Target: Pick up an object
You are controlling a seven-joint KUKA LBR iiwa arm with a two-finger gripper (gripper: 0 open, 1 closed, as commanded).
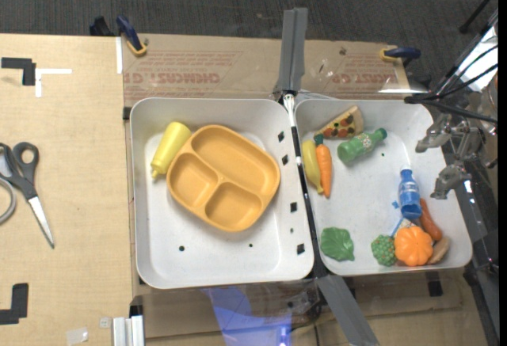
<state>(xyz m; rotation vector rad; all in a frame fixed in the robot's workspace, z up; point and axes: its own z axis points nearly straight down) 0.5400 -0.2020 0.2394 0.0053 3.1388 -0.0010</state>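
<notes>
On the far left of the wooden surface [63, 178] lie scissors [28, 186] with grey handles and slim steel blades, well apart from both bins. The left bin [150, 257], a shallow white tray with rounded corners, holds a yellow squeeze bottle [169, 146], smooth and tapered, touching the edge of an orange three-compartment plate [224, 176] of matte plastic.

The right bin [380, 178] carries the candidates for picking. Near its left wall a banana [310, 162] and a carrot [323, 169] lie side by side, both slim and slick-looking. Above them sit a wedge of pizza [343, 125] and a green bottle [360, 145] on its side, rounded and glossy. Along the lower edge are a flat green leafy piece [337, 244], a knobbly broccoli [384, 249], and a ribbed orange pumpkin [413, 245]; a small blue bottle [409, 194] lies just above the pumpkin, with a reddish sausage-shaped piece [428, 219] beside it.

The tool [444, 158] hangs at the bin's right rim, above the blue bottle's side of the tray, with nothing between its fingers; whether they are spread wide or narrow I cannot tell against the dark rig behind. By my judgement the task is at its approach step, nothing lifted yet. The next move calls for choosing one piece and descending squarely over it; the blue bottle looks nearest, though its round body may roll, and the crowded corner leaves little room for fingers
</notes>
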